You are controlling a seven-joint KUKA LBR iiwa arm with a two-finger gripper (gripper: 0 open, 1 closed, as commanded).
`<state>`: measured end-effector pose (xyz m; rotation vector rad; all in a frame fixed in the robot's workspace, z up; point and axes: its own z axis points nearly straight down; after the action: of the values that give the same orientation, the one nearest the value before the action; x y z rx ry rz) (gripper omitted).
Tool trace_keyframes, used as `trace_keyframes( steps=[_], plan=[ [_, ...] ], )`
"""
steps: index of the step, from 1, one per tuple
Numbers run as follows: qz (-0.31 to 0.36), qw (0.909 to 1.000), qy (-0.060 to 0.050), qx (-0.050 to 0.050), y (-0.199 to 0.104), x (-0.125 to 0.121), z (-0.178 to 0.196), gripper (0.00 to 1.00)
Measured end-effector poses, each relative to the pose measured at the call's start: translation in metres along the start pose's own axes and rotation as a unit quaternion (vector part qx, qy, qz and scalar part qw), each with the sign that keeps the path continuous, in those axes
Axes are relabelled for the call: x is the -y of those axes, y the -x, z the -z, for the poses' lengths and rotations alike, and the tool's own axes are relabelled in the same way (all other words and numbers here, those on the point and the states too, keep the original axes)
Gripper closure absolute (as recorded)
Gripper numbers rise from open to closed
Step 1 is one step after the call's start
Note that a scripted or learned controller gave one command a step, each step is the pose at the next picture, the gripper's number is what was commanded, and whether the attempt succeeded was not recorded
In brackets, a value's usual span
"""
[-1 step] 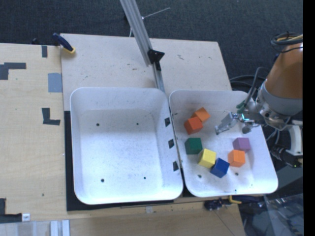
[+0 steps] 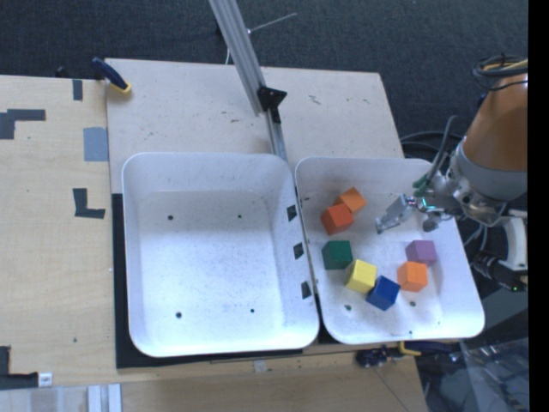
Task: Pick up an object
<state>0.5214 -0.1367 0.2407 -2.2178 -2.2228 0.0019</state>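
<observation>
The right bin [image 2: 455,316] holds several small blocks. A red block [image 2: 337,218] and an orange block [image 2: 352,200] sit together at its left. A green block [image 2: 337,253], a yellow block [image 2: 360,275] and a blue block [image 2: 383,292] lie in a row toward the front. A purple block [image 2: 420,251] and a second orange block [image 2: 413,275] sit to the right. My gripper [image 2: 393,219] hangs over the bin's middle, right of the red block and above the purple one, pointing left. Nothing shows between its fingers.
The left bin [image 2: 137,230] stands beside the right one. A slanted metal pole [image 2: 244,58] runs from the top down to the divide between the bins. Cables and dark gear lie off the bench to the right.
</observation>
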Motion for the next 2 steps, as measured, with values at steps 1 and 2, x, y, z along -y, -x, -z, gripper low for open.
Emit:
trace_keyframes(
  steps=[1,2],
  plan=[
    [-0.001,1.0,-0.003,0.0,-0.002,-0.006,-0.062,0.0],
    [-0.001,1.0,0.002,0.0,-0.007,-0.006,-0.12,0.0]
  ],
)
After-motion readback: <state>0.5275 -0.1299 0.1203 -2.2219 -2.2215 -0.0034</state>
